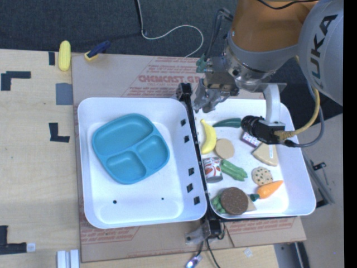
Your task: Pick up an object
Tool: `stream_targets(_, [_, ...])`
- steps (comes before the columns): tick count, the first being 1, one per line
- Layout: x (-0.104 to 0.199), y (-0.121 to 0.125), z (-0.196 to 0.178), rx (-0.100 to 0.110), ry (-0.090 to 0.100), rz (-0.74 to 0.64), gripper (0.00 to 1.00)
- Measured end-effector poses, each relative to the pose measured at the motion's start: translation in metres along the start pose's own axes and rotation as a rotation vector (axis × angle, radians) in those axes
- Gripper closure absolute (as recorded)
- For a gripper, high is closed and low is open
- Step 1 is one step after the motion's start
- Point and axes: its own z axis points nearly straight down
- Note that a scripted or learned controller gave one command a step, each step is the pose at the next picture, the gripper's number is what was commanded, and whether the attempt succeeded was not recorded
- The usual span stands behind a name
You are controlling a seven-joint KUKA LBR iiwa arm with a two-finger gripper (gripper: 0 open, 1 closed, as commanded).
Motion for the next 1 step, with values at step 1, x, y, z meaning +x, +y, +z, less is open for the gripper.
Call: stream_targets(1, [-0.0028,0.0006,-0.0078,0.004,-0.003,0.003,1.0])
